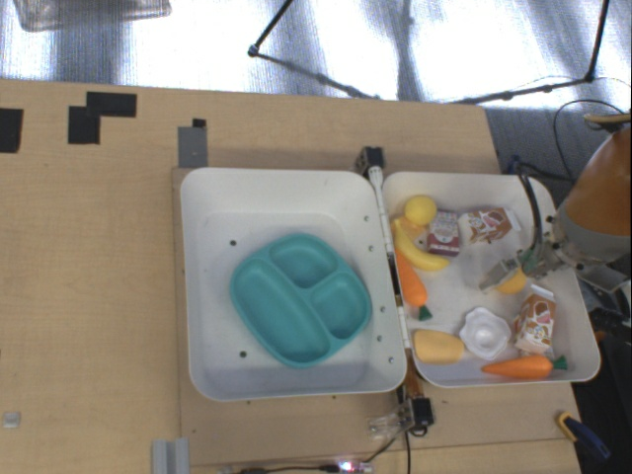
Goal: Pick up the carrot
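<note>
Two orange carrots lie in the right bin (589, 361). One carrot (411, 284) rests along the bin's left wall, just below a banana, with its green tip pointing to the front. The other carrot (517, 367) lies flat at the bin's front edge, green end to the right. My gripper (506, 271) hangs low over the middle right of this bin, reaching in from the right, directly over a small yellow item (513, 285). It is well apart from both carrots.
The right bin also holds a lemon (421, 209), a banana (417, 250), two snack packets (472, 228), a third packet (535, 325), a white cup (484, 332) and a yellow wedge (437, 346). A teal divided plate (300, 298) sits in the left bin (212, 265).
</note>
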